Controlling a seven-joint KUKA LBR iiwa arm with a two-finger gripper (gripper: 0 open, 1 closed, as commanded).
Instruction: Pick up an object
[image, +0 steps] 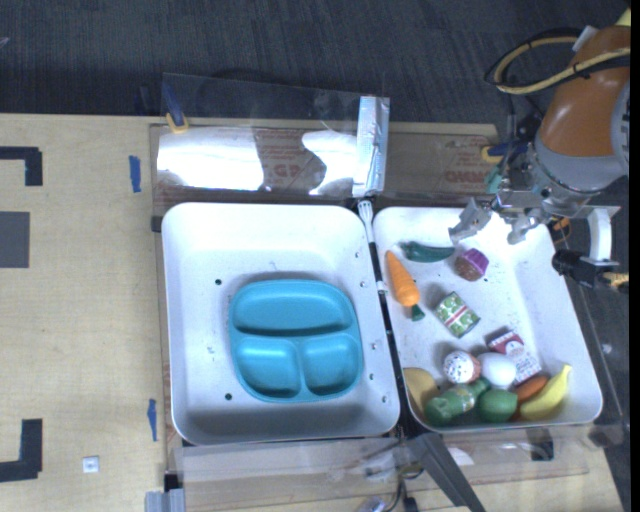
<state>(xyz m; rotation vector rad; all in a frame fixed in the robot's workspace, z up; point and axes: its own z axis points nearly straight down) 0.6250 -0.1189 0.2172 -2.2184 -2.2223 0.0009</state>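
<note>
— Two white bins sit on the bench; where's the gripper?
— Above the right bin, fingers spread, holding nothing. The purple toy lies just below it.
— I'd drop straight down, straddling it, clear of the green pepper.

The arm is cut off by the upper right edge.
</note>
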